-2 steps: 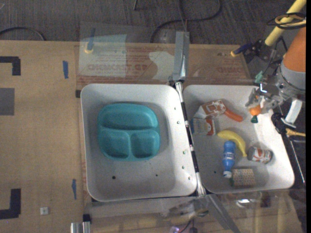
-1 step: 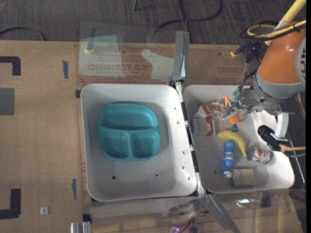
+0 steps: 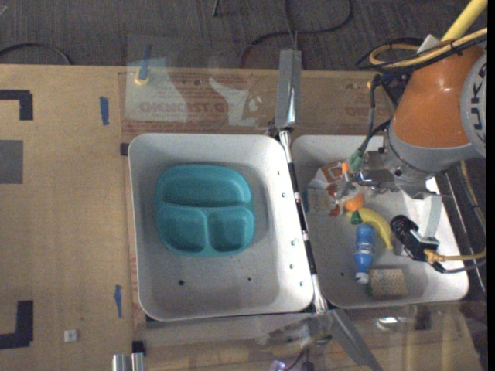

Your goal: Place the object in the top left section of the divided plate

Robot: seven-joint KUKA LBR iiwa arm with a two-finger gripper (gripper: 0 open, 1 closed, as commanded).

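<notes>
- A wooden bench [image 3: 62, 230] carries two shallow white bins side by side, seen from above at a slant.
- The left bin [image 3: 155, 284] lies well to the left of the gripper and holds a teal divided plate [image 3: 204, 208], which has one long section across the top and two smaller sections below.
- The right bin [image 3: 448, 284] lies under the arm [image 3: 441, 107], which is grey with an orange band.
- The gripper [image 3: 362, 178] hangs over the upper part of the right bin; whether it is parted or closed, or holding anything, cannot be told.
- A yellow banana [image 3: 377, 224] lies just below and right of the gripper.
- A blue bottle [image 3: 363, 251] lies below it.
- A tan block [image 3: 387, 281] lies at the bottle's lower end.
- A small orange object [image 3: 353, 203] sits just beneath the gripper.
</notes>
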